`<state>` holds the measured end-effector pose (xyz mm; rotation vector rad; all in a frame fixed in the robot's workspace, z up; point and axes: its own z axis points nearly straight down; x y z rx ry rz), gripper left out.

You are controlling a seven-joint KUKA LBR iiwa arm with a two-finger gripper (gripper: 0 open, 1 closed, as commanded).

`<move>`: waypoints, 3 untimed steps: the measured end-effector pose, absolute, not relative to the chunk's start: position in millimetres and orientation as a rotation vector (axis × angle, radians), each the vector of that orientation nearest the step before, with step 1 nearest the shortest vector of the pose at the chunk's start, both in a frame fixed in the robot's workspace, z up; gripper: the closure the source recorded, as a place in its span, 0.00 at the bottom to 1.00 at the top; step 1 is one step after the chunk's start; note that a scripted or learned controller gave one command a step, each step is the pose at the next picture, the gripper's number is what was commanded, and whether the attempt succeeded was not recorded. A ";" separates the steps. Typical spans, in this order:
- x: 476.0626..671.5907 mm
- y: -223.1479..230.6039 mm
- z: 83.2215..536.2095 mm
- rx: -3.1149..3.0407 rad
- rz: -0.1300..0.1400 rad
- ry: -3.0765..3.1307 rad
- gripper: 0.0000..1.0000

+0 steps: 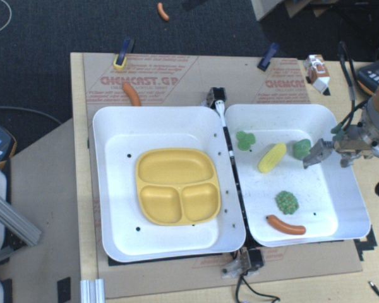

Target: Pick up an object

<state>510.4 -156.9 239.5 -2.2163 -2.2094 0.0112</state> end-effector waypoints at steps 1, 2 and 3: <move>512.9 -156.6 245.6 -2.220 0.000 -2.221 0.00; 513.9 -154.1 203.0 -2.218 0.003 -2.217 0.00; 514.2 -155.4 159.9 -2.218 0.004 -2.216 0.00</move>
